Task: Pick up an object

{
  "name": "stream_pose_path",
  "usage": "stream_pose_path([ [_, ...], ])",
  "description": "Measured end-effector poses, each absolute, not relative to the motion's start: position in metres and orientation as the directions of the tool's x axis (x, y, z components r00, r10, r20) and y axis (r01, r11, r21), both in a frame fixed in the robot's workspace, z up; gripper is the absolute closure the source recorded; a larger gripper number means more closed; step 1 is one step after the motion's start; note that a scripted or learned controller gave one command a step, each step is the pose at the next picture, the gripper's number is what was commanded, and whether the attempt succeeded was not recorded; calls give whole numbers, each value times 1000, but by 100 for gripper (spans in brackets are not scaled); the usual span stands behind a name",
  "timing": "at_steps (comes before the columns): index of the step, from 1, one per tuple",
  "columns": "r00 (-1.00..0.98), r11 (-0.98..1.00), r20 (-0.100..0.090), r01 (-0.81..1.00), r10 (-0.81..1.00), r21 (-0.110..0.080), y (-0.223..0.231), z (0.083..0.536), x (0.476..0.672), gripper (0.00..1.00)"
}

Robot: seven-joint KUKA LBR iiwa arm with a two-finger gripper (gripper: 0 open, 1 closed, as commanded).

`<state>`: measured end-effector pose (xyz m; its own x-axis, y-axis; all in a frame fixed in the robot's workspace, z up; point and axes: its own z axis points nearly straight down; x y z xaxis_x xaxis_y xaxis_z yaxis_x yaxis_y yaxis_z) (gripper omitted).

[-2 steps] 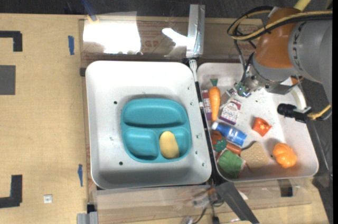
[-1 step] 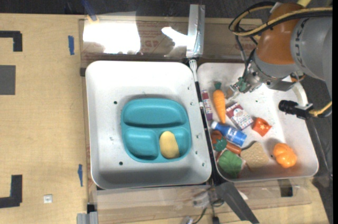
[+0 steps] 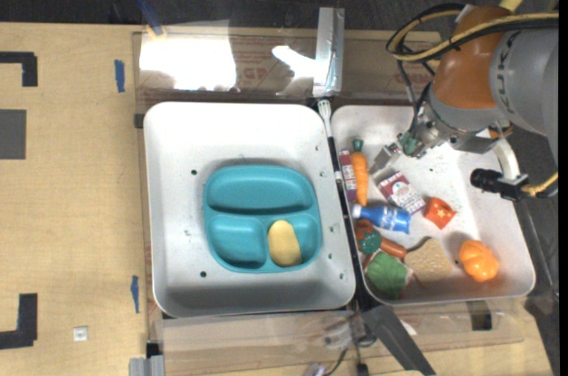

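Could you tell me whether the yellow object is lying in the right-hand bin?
No, the yellow object lies in the teal tray inside the left bin.

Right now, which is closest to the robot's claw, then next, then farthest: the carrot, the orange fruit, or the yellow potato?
From the gripper:
1. Carrot, just left of it, by the right bin's left wall.
2. Orange fruit, at that bin's front right corner.
3. Yellow potato, in the teal tray, left bin.
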<state>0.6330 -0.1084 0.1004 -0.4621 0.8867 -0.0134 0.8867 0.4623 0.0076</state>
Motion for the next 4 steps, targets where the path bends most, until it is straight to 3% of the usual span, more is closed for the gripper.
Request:
stream_pose_path([
  [1,-396,396,-4,918,918,6,-124,88,580,0],
  [2,-395,395,-7,919,919,12,-125,100,582,100],
  [3,-333,333,-1,943,943,2,-119,114,519,100],
  [4,-60,60,0,998,998,4,-68,186,583,100],
])
